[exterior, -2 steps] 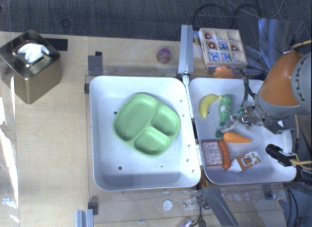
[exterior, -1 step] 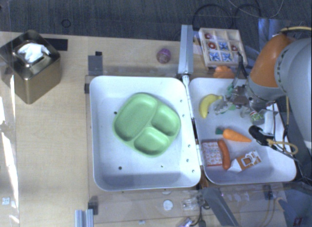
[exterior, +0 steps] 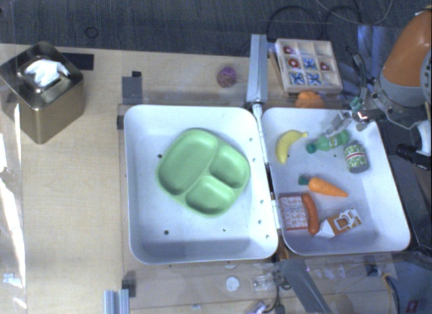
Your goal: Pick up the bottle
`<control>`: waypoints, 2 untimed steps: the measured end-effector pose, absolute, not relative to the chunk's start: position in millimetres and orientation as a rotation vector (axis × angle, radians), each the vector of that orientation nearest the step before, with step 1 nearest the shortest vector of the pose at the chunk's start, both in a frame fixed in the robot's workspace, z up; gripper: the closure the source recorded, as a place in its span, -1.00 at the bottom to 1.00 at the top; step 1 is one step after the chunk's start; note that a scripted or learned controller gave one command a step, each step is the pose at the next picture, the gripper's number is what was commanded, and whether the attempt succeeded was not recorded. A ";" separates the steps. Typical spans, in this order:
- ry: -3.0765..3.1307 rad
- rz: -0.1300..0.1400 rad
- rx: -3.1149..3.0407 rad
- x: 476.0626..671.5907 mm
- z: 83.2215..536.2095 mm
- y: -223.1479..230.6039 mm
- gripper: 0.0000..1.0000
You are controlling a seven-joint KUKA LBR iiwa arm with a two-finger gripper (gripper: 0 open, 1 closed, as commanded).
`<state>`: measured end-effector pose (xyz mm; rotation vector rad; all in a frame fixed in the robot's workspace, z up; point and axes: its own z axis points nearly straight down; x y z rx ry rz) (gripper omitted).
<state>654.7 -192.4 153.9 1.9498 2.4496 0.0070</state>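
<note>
Pale wooden bench (exterior: 81, 191) under two shallow white bins set side by side. Left bin (exterior: 145, 231): green divided plate (exterior: 202, 171) at its middle. Right bin (exterior: 391, 228): green bottle (exterior: 328, 143) lying on its side near the far edge, between banana (exterior: 288, 144) and small can (exterior: 356, 157); carrot (exterior: 325, 186) nearer. Gripper (exterior: 343, 121) low over the bottle's right end, touching or just above; finger spread impossible to tell.
</note>
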 end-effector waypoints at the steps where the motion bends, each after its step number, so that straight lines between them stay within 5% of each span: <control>1: 2.627 0.007 1.708 659.6 87.9 -146.7 -1.00; 2: 2.696 0.009 1.598 642.3 88.0 -188.9 -1.00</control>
